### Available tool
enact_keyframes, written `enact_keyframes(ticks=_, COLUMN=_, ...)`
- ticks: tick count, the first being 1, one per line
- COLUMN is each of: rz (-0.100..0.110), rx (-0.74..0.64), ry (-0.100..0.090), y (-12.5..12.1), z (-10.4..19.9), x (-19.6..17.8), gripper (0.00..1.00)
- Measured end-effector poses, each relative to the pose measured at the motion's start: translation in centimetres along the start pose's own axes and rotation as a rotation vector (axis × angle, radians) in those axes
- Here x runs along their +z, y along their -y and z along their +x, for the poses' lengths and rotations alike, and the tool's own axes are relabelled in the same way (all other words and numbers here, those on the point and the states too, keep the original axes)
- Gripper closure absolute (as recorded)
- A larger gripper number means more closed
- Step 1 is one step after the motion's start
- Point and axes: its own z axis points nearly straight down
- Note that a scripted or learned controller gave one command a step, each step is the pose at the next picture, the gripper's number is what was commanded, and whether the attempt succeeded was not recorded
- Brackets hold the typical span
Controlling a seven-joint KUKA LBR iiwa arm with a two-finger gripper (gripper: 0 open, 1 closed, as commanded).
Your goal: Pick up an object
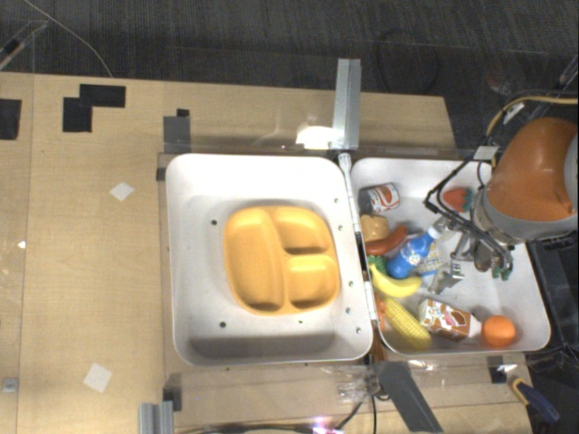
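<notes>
Gripper (450, 274) low in right bin (534, 319), open or closed: cannot tell. Banana (396, 283) at its 9 o'clock. Crowding could spoil grasp.

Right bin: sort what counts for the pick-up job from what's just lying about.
For the job:
claw
blue bottle
banana
orange
corn cob
can
right bin

Lying about:
yellow tray
left bin
</notes>
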Motion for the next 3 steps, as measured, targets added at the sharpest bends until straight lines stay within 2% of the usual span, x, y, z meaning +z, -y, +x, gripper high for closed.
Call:
enact_keyframes(ticks=1, rz=-0.002, rx=0.258, ry=0.008, y=-3.0, z=-6.9, x=0.7, gripper=0.0)
enact_keyframes(ticks=2, rz=-0.002, rx=0.252, ry=0.032, y=-3.1, z=-7.5, x=-1.0, gripper=1.0)
enact_keyframes(ticks=3, rz=0.002, rx=0.592, ry=-0.012, y=-3.7, z=-2.7, x=1.5, gripper=1.0)
